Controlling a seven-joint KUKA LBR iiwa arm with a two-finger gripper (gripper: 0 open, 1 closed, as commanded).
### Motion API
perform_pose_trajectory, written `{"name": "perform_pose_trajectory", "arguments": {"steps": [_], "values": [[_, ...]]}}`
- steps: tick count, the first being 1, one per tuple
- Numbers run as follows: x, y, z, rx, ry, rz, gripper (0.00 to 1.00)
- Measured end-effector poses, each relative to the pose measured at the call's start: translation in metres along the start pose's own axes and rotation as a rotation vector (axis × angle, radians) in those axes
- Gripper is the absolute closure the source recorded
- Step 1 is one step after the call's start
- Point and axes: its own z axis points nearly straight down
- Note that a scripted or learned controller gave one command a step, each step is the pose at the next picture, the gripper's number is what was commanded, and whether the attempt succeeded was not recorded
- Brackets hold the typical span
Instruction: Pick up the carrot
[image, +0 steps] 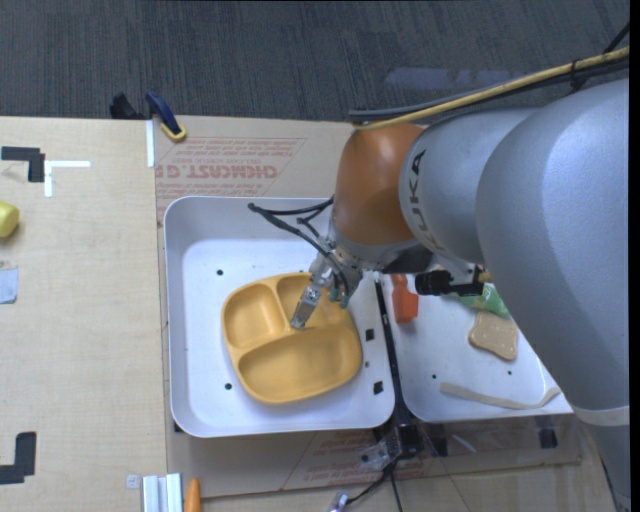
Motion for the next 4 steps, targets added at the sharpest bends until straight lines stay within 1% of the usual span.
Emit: {"name": "perform_pose_trajectory", "arguments": {"steps": [1, 2, 3, 4], "values": [[0.069, 0.037, -0.003, -0.009, -0.018, -0.049, 0.0], [0.089, 0.037, -0.011, -0.013, -0.071, -0.082, 0.0], [0.078, 0.031, -0.022, -0.011, -0.09, -0.071, 1.0], [0.124, 0.005, 0.004, 0.006, 0.013, -0.183, 1.0]]}}
